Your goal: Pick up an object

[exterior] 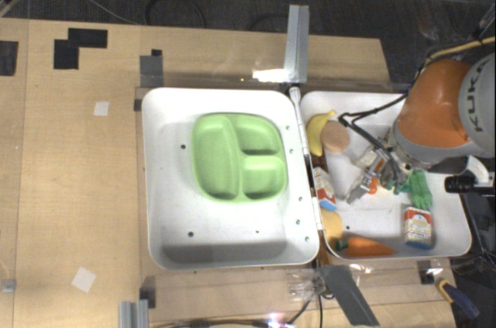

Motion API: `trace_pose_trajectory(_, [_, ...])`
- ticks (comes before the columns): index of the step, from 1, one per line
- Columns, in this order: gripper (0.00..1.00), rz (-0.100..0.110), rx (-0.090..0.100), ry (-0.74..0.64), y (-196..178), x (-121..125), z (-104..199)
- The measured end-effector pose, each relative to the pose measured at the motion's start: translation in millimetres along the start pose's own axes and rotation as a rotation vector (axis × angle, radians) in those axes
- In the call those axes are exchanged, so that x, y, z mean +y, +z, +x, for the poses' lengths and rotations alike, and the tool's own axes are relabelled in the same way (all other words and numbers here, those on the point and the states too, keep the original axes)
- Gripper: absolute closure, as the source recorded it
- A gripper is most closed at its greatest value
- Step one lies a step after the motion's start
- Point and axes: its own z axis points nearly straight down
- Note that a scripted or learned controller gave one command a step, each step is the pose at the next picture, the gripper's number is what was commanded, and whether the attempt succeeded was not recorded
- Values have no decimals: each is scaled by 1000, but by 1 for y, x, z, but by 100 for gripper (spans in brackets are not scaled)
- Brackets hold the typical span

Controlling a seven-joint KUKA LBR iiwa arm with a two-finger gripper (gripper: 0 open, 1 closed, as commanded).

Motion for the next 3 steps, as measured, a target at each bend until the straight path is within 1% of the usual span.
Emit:
trace_pose_trajectory(1, [100,-5,-15,-8,-14,3,-4])
trace_pose_trajectory(2, [100,0,4,-285,-98,49,15])
trace_pose_trajectory(3, [100,1,4,-178,-129,52,-35])
